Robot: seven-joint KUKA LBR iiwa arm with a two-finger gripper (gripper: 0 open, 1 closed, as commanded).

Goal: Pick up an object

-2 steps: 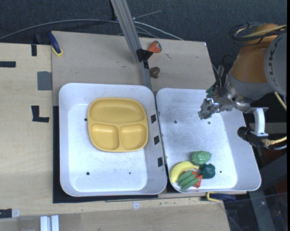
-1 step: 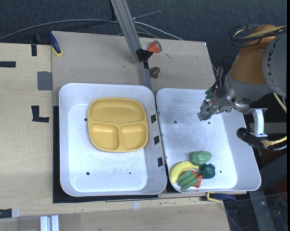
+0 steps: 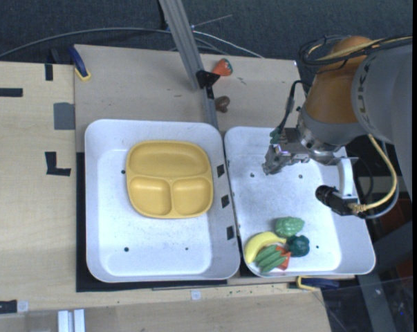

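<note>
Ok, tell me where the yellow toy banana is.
The yellow toy banana lies in the right white bin, at its near-left corner, touching the green toy vegetables beside it.

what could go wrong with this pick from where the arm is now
1. The small toy foods, a yellow banana, a light green leafy piece and a dark green piece, lie bunched in the right white bin's near corner, so a grasp may catch two or none.
2. The end effector sits over bare bin floor, well away from that pile; closing here would likely grab nothing.
</note>
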